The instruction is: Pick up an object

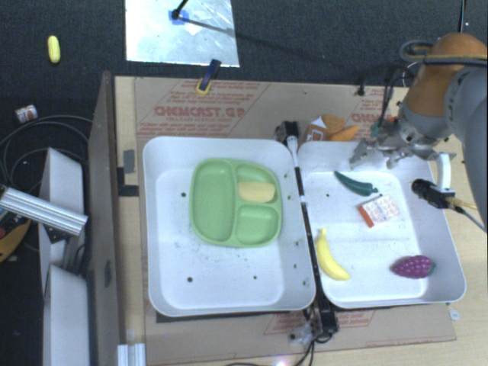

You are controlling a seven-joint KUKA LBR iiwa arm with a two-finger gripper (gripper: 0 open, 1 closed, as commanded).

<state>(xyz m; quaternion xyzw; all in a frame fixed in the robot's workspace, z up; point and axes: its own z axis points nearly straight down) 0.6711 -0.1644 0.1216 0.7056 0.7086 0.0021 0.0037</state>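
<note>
The grey two-finger gripper [379, 153] hovers at the right white bin's [438, 239] far edge, near the dark green pepper [355, 182]; finger state unclear.

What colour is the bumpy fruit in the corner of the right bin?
Purple: the grape bunch, clearest in the camera view.

setting: looked like a robotics lab, not a home
arm: grey KUKA arm [450, 90] with an orange band reached over the desk
bins: two white bins [175, 280] sat on a cardboard sheet [229, 101]
props: toy food, e.g. plastic banana [331, 256]
floor: dark carpet [61, 14], loose cables [38, 151], aluminium extrusion [42, 210]
</note>
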